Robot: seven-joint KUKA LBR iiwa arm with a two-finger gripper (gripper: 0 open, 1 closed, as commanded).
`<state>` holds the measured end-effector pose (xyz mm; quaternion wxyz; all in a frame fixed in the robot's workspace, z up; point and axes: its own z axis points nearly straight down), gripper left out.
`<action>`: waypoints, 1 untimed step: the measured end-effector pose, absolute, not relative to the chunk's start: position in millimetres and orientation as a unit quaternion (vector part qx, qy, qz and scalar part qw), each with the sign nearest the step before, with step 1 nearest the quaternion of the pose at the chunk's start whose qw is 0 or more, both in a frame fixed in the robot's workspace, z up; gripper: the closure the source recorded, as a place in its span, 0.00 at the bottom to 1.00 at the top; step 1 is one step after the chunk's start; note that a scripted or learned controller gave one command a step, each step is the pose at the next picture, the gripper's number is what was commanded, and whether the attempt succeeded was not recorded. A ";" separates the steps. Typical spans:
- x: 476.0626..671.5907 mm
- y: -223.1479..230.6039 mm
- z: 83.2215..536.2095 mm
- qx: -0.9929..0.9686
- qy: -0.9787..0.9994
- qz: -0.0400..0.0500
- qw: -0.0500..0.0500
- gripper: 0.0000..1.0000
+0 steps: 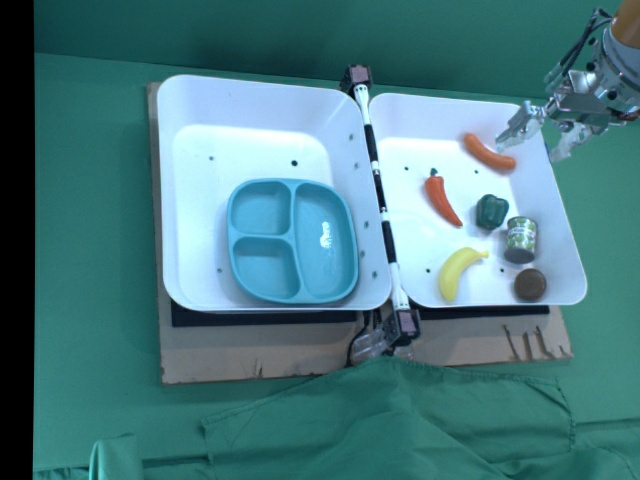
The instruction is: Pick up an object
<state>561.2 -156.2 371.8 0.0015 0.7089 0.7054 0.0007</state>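
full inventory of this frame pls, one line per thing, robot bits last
bins: 2, white, side by side on the bench
divided plate: 1, teal, three compartments, in the left bin
sausage: 1, orange, right bin, far side
chili pepper: 1, red with green stem, right bin, middle
bell pepper: 1, dark green, right bin, right of the chili
can: 1, green label, right bin, near right wall
banana: 1, yellow, right bin, near side
round brown item: 1, right bin, near right corner
cloth: 1, green, foreground
arm: 1, orange band, top right
tool: 1, above right bin's far right corner, holding nothing
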 end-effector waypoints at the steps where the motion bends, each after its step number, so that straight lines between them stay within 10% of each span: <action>1: 563.6 -154.3 243.3 0.709 0.706 0.000 0.002 0.00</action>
